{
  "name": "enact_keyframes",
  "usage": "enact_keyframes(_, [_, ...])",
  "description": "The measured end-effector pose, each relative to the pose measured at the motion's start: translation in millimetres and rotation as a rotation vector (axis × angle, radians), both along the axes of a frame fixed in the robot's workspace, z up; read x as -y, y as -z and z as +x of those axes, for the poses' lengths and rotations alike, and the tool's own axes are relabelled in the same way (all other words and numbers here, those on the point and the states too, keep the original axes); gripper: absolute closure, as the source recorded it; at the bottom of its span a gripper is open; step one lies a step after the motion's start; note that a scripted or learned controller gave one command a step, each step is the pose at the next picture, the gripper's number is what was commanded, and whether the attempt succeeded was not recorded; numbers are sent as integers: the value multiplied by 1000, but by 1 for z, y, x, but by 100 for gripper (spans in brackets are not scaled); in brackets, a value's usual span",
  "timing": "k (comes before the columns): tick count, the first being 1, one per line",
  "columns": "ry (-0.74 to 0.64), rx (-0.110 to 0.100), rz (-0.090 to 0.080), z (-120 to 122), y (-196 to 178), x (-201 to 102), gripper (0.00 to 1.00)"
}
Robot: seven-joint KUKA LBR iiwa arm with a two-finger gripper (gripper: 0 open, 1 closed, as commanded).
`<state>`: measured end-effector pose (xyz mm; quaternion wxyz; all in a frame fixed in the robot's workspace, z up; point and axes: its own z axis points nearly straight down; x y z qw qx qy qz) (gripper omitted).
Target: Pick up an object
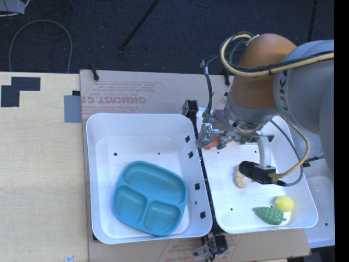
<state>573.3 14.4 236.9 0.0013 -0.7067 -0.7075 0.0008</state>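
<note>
On the table's right shallow white bin (305, 222), we are hovering our jaws (214, 140), state untellable, near a small orange-red object (222, 142).

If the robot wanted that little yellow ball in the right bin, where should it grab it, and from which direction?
Probably straight down from above, closing across the middle of the yellow ball. It looks round, so no side offers a better hold than another. The green bumpy toy lies right against its lower left, so the fingers would best close along the line that avoids that side. The bin's wall is also near.
</note>
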Motion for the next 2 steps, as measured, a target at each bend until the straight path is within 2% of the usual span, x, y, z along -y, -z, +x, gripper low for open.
enact_keyframes(2, [-1, 0, -1, 1, 0, -96, 100])
